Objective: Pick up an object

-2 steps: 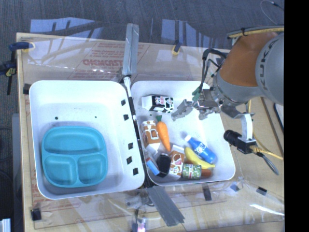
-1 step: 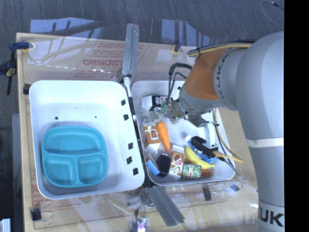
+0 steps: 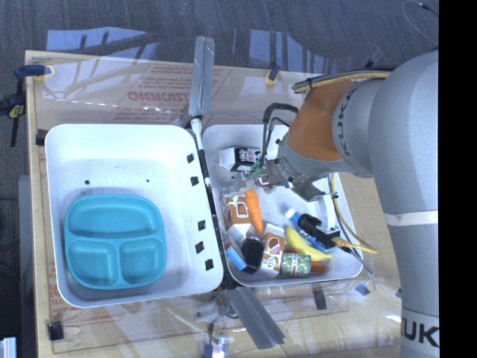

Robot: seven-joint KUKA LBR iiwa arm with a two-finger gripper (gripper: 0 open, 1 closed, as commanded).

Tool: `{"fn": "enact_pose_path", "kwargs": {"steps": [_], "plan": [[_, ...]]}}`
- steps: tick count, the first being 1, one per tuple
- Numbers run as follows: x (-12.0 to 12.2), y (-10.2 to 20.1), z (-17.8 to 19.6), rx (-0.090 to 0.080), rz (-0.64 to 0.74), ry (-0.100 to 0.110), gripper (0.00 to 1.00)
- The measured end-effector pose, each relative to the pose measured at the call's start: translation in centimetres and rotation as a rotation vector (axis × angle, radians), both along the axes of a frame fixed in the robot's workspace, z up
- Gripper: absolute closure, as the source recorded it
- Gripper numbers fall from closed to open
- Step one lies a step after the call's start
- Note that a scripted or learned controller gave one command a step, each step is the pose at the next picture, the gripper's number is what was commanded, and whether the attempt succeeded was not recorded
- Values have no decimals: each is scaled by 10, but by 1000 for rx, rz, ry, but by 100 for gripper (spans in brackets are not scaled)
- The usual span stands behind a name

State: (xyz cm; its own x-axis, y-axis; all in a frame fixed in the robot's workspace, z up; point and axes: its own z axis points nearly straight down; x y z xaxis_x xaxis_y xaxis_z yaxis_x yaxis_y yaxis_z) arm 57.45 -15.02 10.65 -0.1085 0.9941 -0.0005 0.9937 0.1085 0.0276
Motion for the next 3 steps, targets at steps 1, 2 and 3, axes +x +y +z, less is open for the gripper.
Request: {"fn": "enact_pose_path", "kwargs": {"steps": [1, 2, 3], "plan": [[1, -3, 13, -8, 2, -6, 100], [2, -6, 15, -13, 0, -10, 0], [-24, 25, -2, -4, 17, 18, 0]]}}
